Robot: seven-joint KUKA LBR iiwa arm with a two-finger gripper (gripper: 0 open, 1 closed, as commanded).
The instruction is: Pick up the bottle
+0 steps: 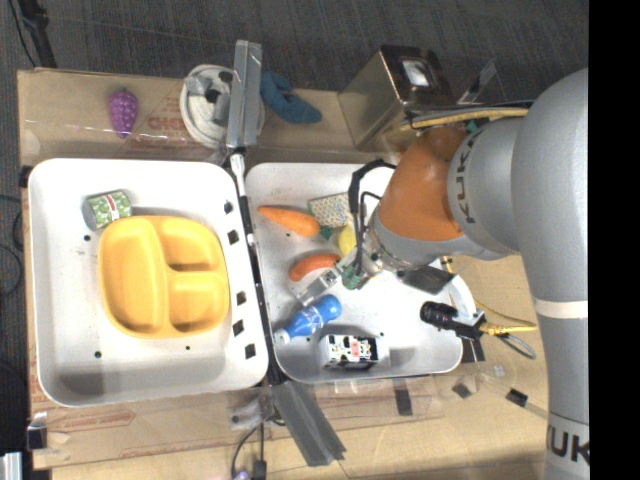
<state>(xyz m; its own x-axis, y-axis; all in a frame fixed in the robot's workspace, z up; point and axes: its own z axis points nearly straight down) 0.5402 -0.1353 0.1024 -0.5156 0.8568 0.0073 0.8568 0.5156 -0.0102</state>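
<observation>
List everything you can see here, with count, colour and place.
left bin: 1, white, bench left
right bin: 1, white, bench right
tray: 1, yellow, left bin
can: 1, green-white, left bin far corner
bottle: 1, blue, right bin near side
carrot: 1, orange, right bin far side
oblong item: 1, red-orange, right bin middle
box: 1, black-white, right bin near edge
grapes: 1, purple, bench beyond left bin
coil: 1, white, bench beyond bins
arm: 1, grey-orange, over right bin
gripper: 1, dark, over right bin middle

Arm (540, 218): part of "KUKA" on housing nr wrist, "KU" again at btm right. Other labels illegible.
</observation>
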